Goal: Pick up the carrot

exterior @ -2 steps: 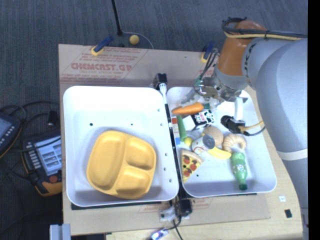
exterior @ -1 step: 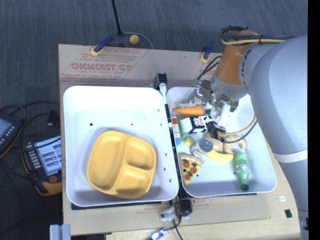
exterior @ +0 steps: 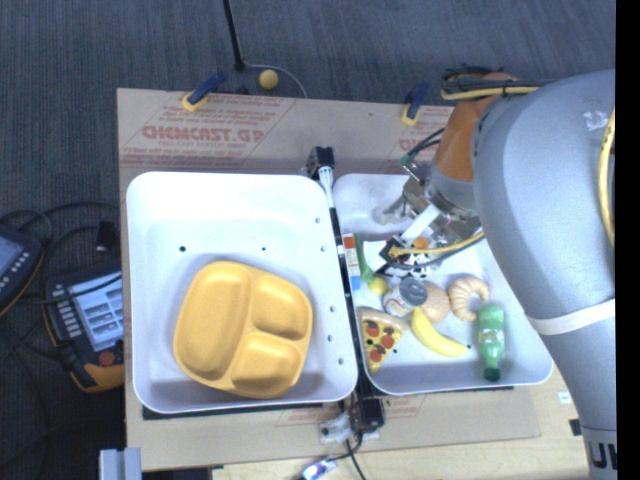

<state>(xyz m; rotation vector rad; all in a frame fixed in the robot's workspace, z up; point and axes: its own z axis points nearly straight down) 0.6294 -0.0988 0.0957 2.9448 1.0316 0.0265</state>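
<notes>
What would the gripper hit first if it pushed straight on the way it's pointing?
Probably the small clutter just beneath the gripper, near the round grey toy in the right bin. Depth is hard to judge from above.

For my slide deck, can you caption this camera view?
Gripper low in the right bin among toy food, with a yellow tray in the left bin.

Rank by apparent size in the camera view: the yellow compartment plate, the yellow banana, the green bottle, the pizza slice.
1. Yellow compartment plate, by far.
2-4. Yellow banana, green bottle and pizza slice look too alike to rank.
</notes>
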